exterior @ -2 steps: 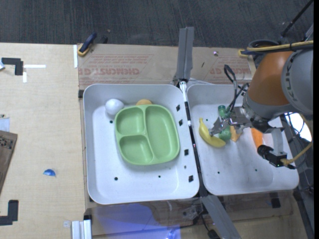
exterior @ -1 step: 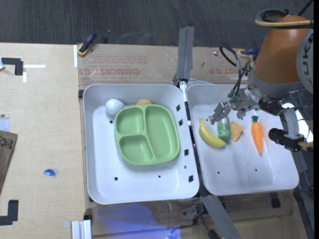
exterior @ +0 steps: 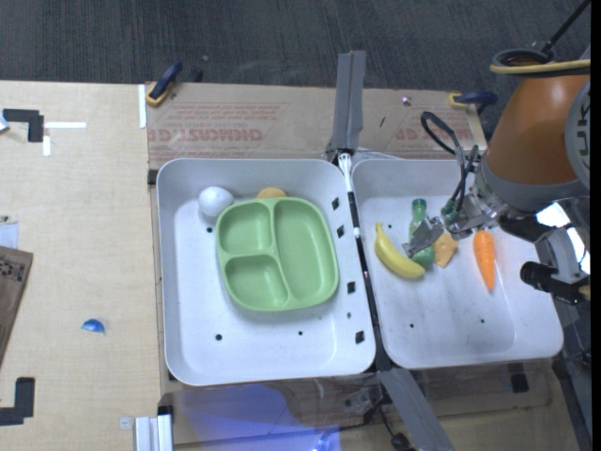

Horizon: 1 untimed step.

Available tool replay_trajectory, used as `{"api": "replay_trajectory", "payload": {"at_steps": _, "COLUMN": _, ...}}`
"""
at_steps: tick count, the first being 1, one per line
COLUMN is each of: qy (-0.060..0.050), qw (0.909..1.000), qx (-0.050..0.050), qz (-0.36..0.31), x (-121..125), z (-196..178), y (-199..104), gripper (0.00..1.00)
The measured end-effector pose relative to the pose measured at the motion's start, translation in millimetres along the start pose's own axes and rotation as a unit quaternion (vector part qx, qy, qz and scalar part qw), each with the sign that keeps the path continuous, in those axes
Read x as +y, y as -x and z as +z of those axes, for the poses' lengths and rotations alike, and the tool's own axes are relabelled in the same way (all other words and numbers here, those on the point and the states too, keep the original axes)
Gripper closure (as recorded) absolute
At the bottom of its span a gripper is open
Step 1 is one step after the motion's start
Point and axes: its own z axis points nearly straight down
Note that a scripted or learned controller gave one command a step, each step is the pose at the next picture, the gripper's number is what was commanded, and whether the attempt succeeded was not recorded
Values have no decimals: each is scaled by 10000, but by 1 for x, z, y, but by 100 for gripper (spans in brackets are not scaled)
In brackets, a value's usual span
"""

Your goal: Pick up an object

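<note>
Well, the gripper [exterior: 427, 236] hangs low in the right bin [exterior: 451, 336], its tips down among the toy food. I cannot tell how it is set. The green bottle [exterior: 419, 216] stands touching it; the banana [exterior: 396, 256] lies just beside, towards the divided green plate [exterior: 278, 252]. The carrot [exterior: 484, 257] lies on the far side.

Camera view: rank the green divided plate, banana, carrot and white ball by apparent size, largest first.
1. Green divided plate, by far the largest.
2. Banana and carrot: they look similar in length, so I won't rank one over the other.
3. White ball, smallest.
</note>
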Motion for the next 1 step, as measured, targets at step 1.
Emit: {"api": "replay_trajectory", "payload": {"at_steps": 1, "qy": 14, "qw": 9990, "qx": -6, "qz": -437, "x": 15, "z": 80, "y": 49, "gripper": 0}}
